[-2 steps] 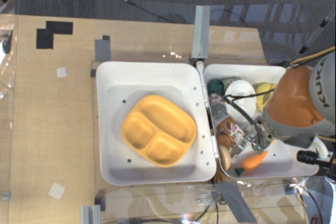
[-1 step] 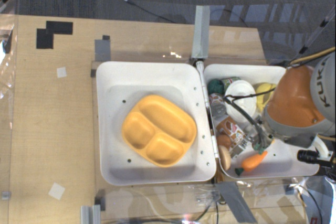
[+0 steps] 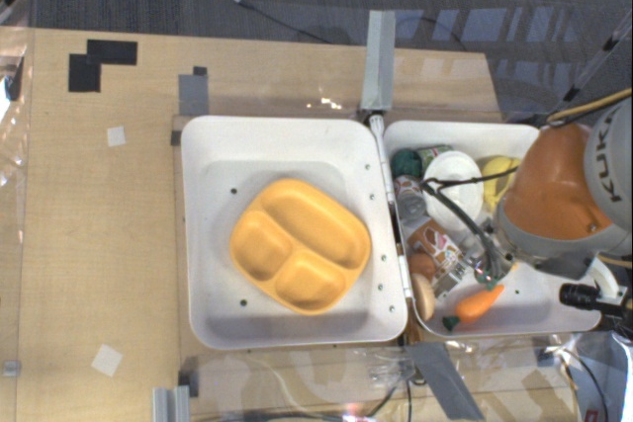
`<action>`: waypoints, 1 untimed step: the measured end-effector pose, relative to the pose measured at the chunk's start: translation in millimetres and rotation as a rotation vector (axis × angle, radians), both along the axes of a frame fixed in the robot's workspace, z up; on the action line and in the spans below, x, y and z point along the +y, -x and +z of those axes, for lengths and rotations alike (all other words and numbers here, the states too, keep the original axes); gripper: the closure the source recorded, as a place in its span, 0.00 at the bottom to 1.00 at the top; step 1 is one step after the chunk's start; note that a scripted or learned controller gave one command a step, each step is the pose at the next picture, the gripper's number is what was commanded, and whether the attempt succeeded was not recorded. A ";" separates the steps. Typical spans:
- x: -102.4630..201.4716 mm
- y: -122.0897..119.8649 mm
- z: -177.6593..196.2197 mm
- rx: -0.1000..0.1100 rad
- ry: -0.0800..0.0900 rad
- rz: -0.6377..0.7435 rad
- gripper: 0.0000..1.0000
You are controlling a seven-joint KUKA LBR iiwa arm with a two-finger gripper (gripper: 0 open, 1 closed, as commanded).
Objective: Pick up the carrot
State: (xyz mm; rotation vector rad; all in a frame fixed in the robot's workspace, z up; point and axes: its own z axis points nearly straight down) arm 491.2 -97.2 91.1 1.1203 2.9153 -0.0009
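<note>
Nearest the camera, along the front of the right bin [image 3: 554,316], we see the carrot [image 3: 478,303]: a short orange piece, tapered, lying tilted on the white floor with its thicker end up toward the arm and a small green tip [image 3: 451,321] at its lower left end. It lies apart from the bin's front wall and just right of a tan, rounded item [image 3: 423,295] by the divider.

Just above the carrot we see the gripper [image 3: 482,264], a dark cluster of parts and cables below the grey arm [image 3: 554,252] with its orange band [image 3: 556,183]. It sits close over the carrot's upper end, but we cannot tell how it is set, nor whether it touches the carrot.

Further back, the right bin holds a brown packet [image 3: 435,242], a white round object [image 3: 455,175], something yellow [image 3: 500,170] and a green item [image 3: 408,160], crowded together.

In the left bin [image 3: 208,242] we see a yellow divided plate [image 3: 300,244] with three compartments, lying near the middle.
</note>
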 end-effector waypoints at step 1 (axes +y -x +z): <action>0.9 -0.7 0.2 -0.002 0.002 0.031 0.00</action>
